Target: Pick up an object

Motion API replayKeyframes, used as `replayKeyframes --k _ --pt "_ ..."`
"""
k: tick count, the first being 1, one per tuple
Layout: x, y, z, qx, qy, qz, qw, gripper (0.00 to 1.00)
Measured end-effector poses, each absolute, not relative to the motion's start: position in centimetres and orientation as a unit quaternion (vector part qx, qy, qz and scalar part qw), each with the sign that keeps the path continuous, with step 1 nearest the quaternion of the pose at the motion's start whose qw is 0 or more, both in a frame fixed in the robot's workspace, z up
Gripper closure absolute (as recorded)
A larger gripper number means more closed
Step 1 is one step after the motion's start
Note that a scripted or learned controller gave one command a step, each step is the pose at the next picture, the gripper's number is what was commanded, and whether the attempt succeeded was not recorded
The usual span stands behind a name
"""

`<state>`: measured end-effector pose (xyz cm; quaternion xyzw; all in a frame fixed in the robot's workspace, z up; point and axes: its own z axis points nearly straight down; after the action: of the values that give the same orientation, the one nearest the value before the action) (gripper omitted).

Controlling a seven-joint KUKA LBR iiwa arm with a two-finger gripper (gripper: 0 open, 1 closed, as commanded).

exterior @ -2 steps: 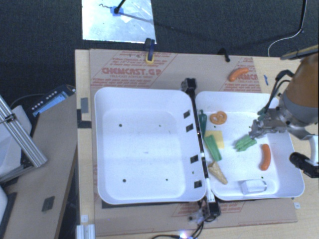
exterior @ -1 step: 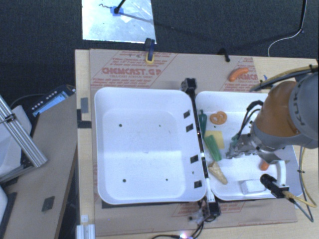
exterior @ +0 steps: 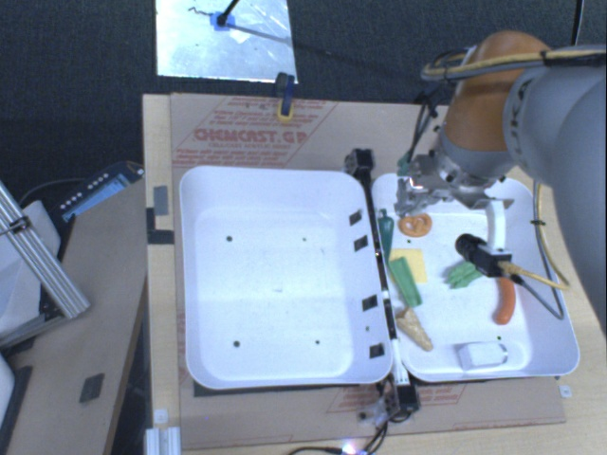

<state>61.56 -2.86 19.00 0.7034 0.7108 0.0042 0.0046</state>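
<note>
From where I stand, the arm [exterior: 560,121] reaches in from the right and hangs over the far end of the right bin [exterior: 545,344], the one that holds all the small things. The hand [exterior: 412,203] sits low there, just above a small orange pretzel [exterior: 414,224] that lies flat on the bin floor near the wall shared with the left bin [exterior: 275,282]. From this slant I cannot tell whether the hand is wide or narrow, and I see nothing held in it.

I'd say this is the approach, the hand lined up over its target and the grasp not yet made. The pretzel looks like the thing being aimed at, simply because it is the nearest.

It has close neighbours. A thin green stick [exterior: 386,227] lies just beside it against the dividing wall, and a yellow block [exterior: 408,262] lies a little nearer to me, with a longer green strip [exterior: 406,282] touching that block. Well apart from it are a leafy green bit [exterior: 463,275], a red-orange sausage [exterior: 505,301], a tan cone [exterior: 414,328] and a white block [exterior: 481,354].

The next move, as I judge it, calls for a straight drop onto the pretzel and a close across its narrow width. It is flat and low, so the hand would need to go nearly to the floor, and to stay clear of the green stick and the wall on that side.
</note>
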Motion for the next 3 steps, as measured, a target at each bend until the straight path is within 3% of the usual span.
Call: replayKeyframes --k 1,2,3 --pt "58.3 -6.7 18.4 0.708 0.707 -0.0005 0.0 1.0" --pt "49.9 -11.9 8.2 0.709 0.705 -0.0034 -0.004 1.0" --pt "53.5 -1.6 18.9 0.704 0.71 0.003 0.003 1.0"
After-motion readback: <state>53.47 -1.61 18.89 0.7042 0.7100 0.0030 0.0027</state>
